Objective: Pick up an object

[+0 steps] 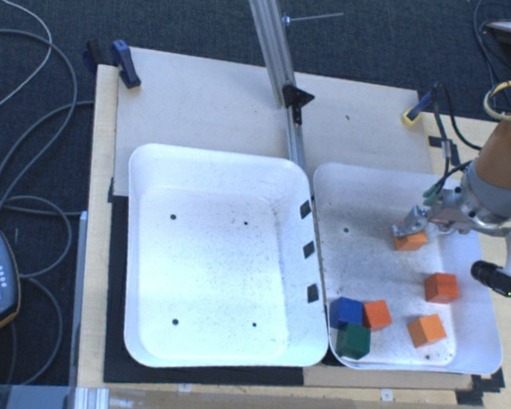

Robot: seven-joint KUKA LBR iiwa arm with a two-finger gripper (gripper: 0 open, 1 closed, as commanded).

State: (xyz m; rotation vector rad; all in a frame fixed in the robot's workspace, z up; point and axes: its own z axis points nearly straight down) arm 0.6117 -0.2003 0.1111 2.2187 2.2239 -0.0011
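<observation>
The arm is grey with a broad orange band above the wrist; black cables loop alongside; its hand is pale grey metal.

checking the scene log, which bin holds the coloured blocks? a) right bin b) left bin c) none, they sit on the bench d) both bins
a: the blue block, green block and the orange blocks, such as one at, all lie in the right bin, where the gripper is too.

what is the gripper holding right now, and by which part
The gripper sits right on an orange block in the right bin; whether it grips it cannot be told.
</observation>
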